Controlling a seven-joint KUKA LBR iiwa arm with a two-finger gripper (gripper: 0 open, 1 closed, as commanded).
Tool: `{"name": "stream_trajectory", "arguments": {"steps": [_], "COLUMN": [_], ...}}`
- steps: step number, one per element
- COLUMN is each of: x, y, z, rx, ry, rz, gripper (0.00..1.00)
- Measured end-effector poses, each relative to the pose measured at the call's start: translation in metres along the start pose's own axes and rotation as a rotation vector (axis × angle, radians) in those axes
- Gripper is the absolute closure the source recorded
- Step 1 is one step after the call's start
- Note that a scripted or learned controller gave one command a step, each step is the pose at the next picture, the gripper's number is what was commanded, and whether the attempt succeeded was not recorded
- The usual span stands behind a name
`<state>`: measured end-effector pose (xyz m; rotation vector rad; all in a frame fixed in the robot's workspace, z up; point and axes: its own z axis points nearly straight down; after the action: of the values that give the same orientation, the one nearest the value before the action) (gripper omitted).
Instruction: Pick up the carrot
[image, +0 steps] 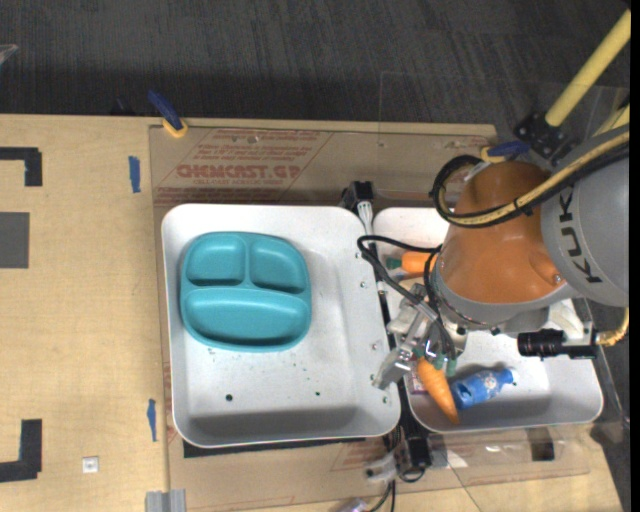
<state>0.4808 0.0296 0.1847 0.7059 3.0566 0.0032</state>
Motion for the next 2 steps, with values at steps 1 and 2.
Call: {"name": "stream_trajectory", "arguments": {"steps": [1,2], "x": [0.005,0.03], "y": [0.009,0.057], "z": [0.0,0.027], "rx": [0.002,0.003], "ry": [0.001,0.007], "rz": [0.231,0.127], "gripper": [0.0,0.0]}}
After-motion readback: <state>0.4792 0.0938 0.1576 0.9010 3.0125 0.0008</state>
